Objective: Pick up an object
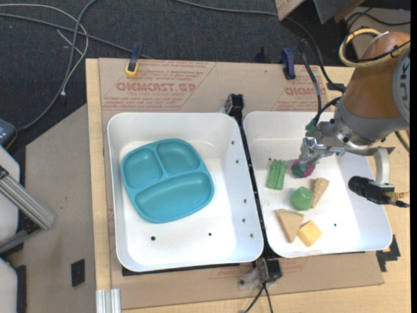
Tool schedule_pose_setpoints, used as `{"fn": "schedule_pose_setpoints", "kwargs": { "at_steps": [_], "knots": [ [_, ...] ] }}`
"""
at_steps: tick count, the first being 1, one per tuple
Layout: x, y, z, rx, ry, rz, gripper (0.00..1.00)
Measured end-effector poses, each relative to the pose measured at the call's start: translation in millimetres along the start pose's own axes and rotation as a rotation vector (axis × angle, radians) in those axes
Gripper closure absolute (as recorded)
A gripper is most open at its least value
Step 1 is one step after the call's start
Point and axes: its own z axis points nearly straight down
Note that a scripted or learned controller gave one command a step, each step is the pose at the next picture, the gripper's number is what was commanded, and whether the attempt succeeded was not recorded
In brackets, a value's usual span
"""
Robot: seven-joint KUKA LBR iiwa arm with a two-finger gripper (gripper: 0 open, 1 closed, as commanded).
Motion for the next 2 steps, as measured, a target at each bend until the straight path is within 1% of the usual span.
{"fn": "schedule_pose_setpoints", "kwargs": {
  "at_steps": [1, 2],
  "knots": [
    [-0.1, 1.9, -47.9, -0.001, 0.0, 0.0, 1.0],
    [51.5, -24.5, -40.8, 0.01, 0.004, -0.003, 1.0]
  ]
}}
